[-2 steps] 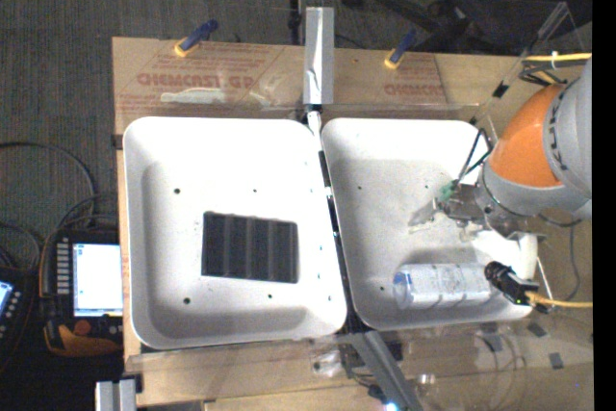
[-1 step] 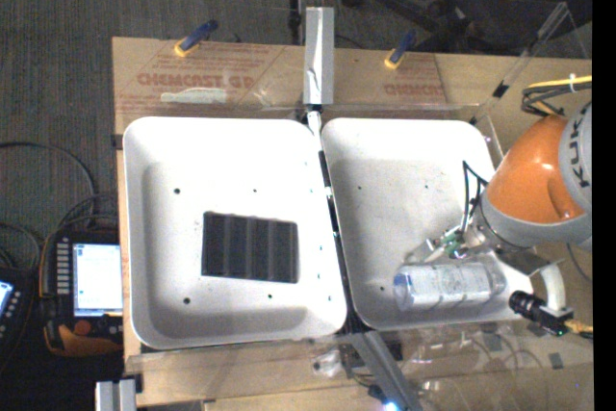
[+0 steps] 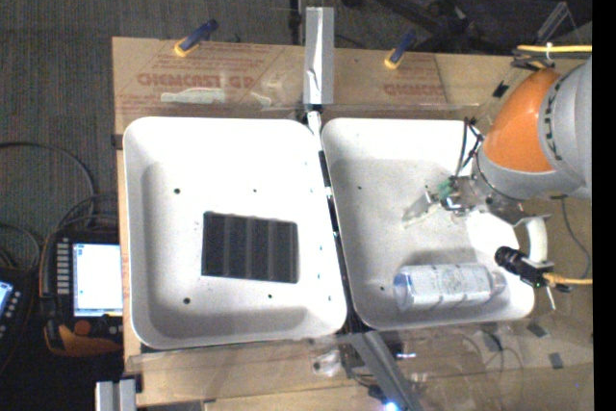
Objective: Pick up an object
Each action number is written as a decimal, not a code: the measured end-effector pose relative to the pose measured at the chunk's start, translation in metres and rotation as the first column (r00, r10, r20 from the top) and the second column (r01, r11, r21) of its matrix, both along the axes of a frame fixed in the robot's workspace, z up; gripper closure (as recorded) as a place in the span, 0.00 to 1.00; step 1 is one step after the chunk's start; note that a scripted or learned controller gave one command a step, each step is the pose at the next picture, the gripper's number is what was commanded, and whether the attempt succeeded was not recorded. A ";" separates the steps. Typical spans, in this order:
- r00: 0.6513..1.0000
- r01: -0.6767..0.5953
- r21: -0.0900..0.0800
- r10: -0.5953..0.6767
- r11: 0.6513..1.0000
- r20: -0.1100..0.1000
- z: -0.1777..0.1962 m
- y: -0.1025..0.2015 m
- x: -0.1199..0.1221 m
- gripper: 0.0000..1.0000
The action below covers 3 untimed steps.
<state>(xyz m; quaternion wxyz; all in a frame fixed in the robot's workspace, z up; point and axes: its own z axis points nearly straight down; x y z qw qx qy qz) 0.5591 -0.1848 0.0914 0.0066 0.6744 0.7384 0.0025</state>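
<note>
Bottle (image 3: 449, 285) lying in right bin (image 3: 371, 159) | tool (image 3: 430, 203) above, apart | tool state unclear

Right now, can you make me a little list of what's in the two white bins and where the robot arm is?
left bin: a dark ribbed rectangular thing lying flat
right bin: a clear plastic bottle on its side near the front wall
arm: grey and orange, over the right bin's right side
gripper: above the bin floor, apart from the bottle

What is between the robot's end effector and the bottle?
Just bare white bin floor lies between the end effector and the bottle in the camera view.
</note>
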 end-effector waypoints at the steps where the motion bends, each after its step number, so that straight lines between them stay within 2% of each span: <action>1: 0.991 -0.133 0.003 0.133 0.991 -0.015 0.012 -0.020 -0.049 0.00; 2: 0.998 -0.056 0.011 0.056 0.998 -0.003 0.002 -0.028 0.013 0.00; 3: 0.998 -0.058 0.003 0.058 0.998 0.002 0.012 -0.029 0.014 1.00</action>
